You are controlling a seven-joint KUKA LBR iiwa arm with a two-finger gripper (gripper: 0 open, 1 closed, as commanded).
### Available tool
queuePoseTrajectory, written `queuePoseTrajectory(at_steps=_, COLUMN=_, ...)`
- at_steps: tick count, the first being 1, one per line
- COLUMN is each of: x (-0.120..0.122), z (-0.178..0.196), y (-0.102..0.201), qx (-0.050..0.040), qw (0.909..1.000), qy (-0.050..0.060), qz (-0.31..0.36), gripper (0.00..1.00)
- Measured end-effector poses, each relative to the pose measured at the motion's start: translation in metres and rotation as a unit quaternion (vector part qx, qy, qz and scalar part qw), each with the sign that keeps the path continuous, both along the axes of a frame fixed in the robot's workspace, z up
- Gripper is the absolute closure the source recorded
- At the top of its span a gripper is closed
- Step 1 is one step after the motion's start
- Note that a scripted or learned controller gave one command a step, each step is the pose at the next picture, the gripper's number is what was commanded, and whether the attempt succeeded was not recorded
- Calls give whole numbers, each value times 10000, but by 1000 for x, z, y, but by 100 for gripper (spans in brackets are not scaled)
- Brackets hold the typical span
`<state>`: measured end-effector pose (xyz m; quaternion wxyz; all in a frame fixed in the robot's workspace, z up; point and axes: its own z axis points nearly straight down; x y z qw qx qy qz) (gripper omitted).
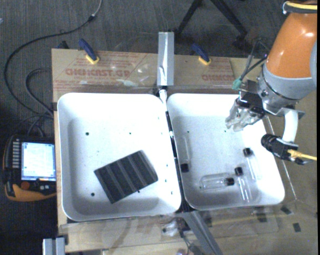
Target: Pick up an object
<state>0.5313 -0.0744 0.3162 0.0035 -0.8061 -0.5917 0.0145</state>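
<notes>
My gripper [242, 117] hangs over the upper right part of the right bin [202, 108], its pale fingers pointing down and left; nothing shows between them. Below it lie several clear tubes with black caps: one [217, 181] near the front, one [244, 185] beside it, another [250, 162] by the right wall. A further clear tube [184, 154] lies along the bin's left wall. In the left bin [75, 110] a black ribbed pad [126, 176] lies tilted near the front.
A metal bar [165, 57] stands upright between the bins at the back. Blue and yellow clamps [87, 50] hold the cardboard backing. A handheld pendant [31, 163] sits on the floor left of the bench.
</notes>
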Motion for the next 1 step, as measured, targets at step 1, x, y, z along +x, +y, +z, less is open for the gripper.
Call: queuePoseTrajectory(at_steps=1, x=4, z=-75, y=107, qx=32, qw=9926, qy=-123, qz=-1205, gripper=100)
